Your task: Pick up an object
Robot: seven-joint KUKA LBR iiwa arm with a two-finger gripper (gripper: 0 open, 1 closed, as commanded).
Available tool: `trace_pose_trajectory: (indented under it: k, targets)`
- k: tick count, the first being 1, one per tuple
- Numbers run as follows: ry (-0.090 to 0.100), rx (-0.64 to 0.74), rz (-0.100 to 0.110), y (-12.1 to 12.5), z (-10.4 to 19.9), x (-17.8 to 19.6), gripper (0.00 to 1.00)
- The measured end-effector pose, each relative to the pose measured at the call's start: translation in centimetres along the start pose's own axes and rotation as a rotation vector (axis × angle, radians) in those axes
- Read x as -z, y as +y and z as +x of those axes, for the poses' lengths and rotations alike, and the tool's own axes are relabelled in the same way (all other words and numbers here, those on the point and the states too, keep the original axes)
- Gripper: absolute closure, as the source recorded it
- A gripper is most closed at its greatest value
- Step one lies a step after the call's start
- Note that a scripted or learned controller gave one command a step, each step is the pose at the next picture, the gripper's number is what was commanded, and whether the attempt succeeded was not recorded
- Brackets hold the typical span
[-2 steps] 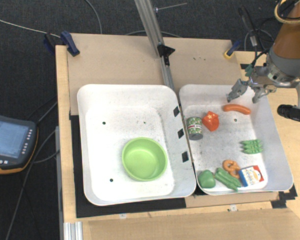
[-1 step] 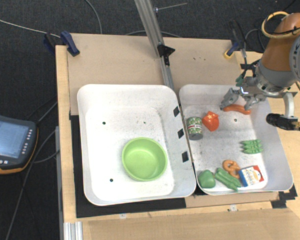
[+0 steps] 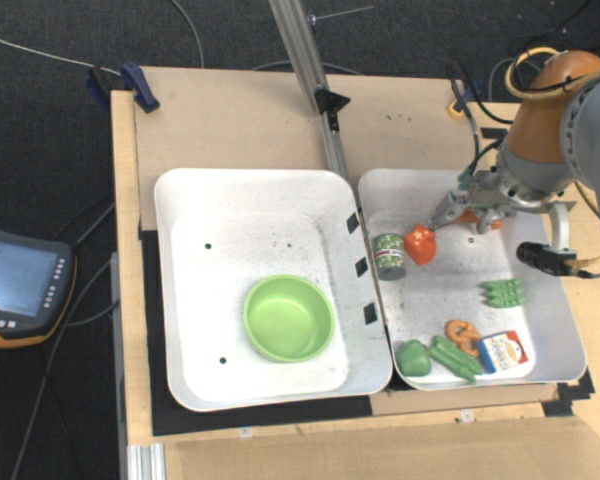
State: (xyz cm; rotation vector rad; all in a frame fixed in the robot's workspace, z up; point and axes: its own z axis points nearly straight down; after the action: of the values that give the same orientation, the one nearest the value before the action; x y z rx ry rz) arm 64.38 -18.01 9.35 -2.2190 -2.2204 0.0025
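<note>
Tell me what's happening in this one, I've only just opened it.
A grey arm with an orange band reaches in from the right over the right bin. Its claw sits low beside an orange toy, which lies next to a small green can. Whether the claw has hold of anything is unclear. More toys lie along the near edge of that bin. The left bin holds a green bowl.
</note>
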Motion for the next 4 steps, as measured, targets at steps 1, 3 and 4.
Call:
trace_pose_trajectory:
  k: [1,3,4]
  targets:
    - [-0.001,0.000,-0.005,0.1,0.0,1.3,1.00]
    - [-0.002,0.000,-0.009,0.1,0.3,13.0,1.00]
    - [0.001,0.003,-0.003,0.0,5.3,12.3,1.00]
